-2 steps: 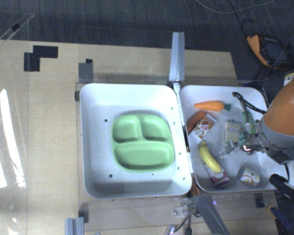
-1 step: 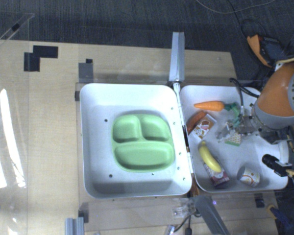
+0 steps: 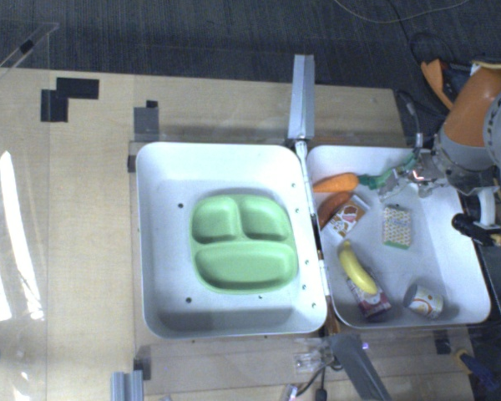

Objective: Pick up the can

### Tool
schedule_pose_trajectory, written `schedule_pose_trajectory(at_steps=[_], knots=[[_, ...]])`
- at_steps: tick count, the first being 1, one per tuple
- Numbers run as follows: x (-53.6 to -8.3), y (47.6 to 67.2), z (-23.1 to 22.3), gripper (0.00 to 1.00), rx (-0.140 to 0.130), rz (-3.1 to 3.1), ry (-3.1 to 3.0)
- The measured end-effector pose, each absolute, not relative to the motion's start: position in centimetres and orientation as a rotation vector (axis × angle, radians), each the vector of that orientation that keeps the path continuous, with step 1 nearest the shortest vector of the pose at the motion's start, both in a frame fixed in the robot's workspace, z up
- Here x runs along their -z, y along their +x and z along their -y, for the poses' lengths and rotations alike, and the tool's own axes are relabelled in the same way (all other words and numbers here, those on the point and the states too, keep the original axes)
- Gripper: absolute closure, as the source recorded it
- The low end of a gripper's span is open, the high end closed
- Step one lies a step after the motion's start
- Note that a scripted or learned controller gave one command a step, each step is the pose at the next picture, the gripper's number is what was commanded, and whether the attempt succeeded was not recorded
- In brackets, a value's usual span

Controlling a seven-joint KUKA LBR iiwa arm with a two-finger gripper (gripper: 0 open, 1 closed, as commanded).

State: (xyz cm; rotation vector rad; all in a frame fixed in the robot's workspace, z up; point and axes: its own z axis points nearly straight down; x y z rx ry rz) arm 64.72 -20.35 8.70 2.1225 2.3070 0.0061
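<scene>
The can (image 3: 424, 301) is silver-grey with a yellowish end. It lies on its side in the front right corner of the right bin (image 3: 459, 257). My gripper (image 3: 398, 179) hangs over the back of that bin, just right of the carrot (image 3: 337, 182), far from the can. I see nothing held in it.
The right bin also holds a brown snack packet (image 3: 344, 215), a green-patterned square pad (image 3: 397, 226), a banana (image 3: 358, 270) and a dark red container (image 3: 374, 307) at the banana's front end. A green divided tray (image 3: 244, 242) sits in the left bin (image 3: 163, 224). The arm's wrist (image 3: 476, 132) looms over the right bin's back right corner.
</scene>
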Motion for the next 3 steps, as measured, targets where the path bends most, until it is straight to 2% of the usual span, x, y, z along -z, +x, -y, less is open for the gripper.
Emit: schedule_pose_trajectory(at_steps=[1,2,3], knots=[[-8.6,66.4,20.5,0.00,0.023,-2.273,2.208],[-8.9,59.8,18.0,0.00,-0.008,-2.137,2.294],[-15.0,56.6,12.8,0.00,-0.005,-2.410,2.008]])
